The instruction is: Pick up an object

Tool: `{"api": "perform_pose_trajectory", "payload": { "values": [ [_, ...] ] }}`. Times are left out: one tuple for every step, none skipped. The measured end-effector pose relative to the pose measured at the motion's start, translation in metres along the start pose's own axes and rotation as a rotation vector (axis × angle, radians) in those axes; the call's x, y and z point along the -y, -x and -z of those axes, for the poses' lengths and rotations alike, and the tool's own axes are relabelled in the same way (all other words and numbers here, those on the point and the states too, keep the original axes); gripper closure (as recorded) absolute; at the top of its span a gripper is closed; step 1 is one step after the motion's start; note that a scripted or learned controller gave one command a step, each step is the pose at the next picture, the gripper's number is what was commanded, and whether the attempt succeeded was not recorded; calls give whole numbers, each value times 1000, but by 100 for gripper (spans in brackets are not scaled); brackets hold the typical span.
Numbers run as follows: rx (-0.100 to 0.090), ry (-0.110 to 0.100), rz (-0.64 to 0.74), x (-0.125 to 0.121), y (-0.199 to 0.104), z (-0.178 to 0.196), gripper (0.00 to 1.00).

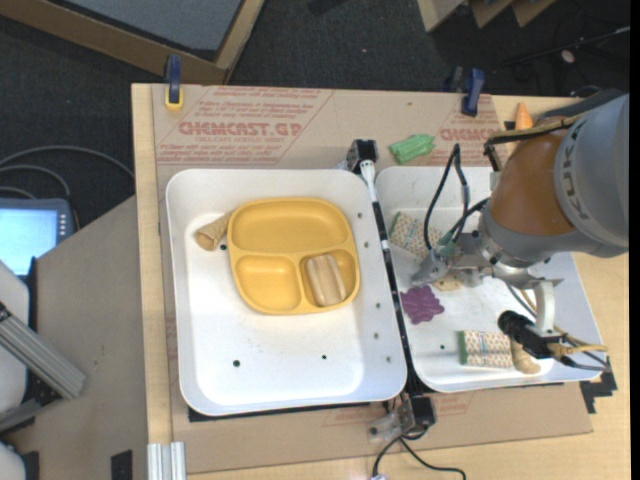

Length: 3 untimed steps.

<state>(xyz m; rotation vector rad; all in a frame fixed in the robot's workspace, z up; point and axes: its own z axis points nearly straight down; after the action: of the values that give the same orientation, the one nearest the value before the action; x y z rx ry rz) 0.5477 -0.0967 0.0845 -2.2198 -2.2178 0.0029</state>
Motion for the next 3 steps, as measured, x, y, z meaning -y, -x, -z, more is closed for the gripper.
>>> {"api": "perform_pose_trajectory", "payload": {
  "values": [
    [-1, -1, -1, 38, -3, 0, 0],
    [3, 11, 3, -39, -1, 1, 0],
    [3, 8, 2, -36, -1, 11, 100]
  ]
}}
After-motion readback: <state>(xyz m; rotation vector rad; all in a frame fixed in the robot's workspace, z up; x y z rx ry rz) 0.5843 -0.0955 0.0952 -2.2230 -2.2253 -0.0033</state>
